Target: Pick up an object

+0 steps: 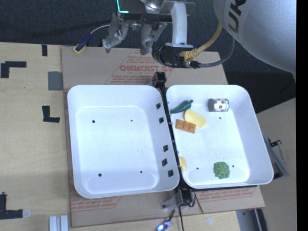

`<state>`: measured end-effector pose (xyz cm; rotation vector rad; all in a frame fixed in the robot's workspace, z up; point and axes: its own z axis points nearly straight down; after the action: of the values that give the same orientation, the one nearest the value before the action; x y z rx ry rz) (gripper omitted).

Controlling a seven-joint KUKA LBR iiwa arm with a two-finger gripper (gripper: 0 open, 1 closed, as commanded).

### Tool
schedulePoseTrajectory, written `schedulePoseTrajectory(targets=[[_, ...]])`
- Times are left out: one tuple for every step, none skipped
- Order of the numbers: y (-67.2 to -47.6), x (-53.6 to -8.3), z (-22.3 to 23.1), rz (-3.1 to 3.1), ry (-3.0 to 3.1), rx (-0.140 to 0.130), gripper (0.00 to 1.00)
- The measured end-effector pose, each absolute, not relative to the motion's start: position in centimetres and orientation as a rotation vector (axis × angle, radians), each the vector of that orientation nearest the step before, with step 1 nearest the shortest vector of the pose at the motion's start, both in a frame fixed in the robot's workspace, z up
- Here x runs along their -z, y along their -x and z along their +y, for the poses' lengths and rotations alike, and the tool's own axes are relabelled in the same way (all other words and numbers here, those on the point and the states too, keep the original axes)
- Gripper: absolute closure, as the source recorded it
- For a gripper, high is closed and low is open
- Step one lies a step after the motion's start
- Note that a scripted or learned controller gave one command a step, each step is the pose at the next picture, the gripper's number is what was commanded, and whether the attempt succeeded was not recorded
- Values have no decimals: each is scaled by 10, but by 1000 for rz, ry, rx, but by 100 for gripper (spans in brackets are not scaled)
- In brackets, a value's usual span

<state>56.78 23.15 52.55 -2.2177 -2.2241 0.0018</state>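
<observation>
Hovering beyond the bins, open jaws (pixel 128 38) far from yellow piece (pixel 195 119).

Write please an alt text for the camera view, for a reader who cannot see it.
The gripper hangs open above the bench, beyond two white bins. The right bin holds a green pepper, yellow piece, brown waffle, small can and green ball.
</observation>
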Motion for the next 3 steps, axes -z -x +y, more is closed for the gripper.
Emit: schedulePoseTrajectory(targets=[[-568,-536,232,-2227,2215,-2,100],[-568,-535,232,-2226,2215,-4,0],[-568,-545,233,-2229,2212,-4,100]])
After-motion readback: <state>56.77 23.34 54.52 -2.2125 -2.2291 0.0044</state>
